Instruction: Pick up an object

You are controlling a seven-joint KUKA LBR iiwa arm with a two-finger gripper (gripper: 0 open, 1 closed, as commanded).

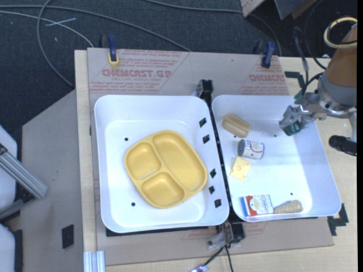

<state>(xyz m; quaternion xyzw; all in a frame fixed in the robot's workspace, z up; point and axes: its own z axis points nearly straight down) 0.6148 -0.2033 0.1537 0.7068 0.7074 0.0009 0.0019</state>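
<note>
Hand: you see the hand [295, 120] at the upper right of the right white plastic bin [317, 169], low over its floor near the far wall. Something dark green sits at its tip, but you cannot tell if this is a held thing or part of the hand, and you cannot tell if it is apart or together.
Candidates: the tan bread-roll toy [236, 125], the small grey can with a red and white label [250, 149], the yellow cheese wedge [241, 168], the flat red and white carton [256, 204] and the beige cone-shaped piece [288, 207] all lie in the right bin.
Nearest thing: the small can lies on its side, between the roll and the cheese, well apart from the hand.
Handling: I judge the can light, stiff and smooth, so it may roll away. Take it across the round body, at the middle.
Alternative: the roll looks easier; close over its short width.
Left bin: the yellow plastic plate with three compartments [164, 168] looks wide and shallow, difficult to hold.
</note>
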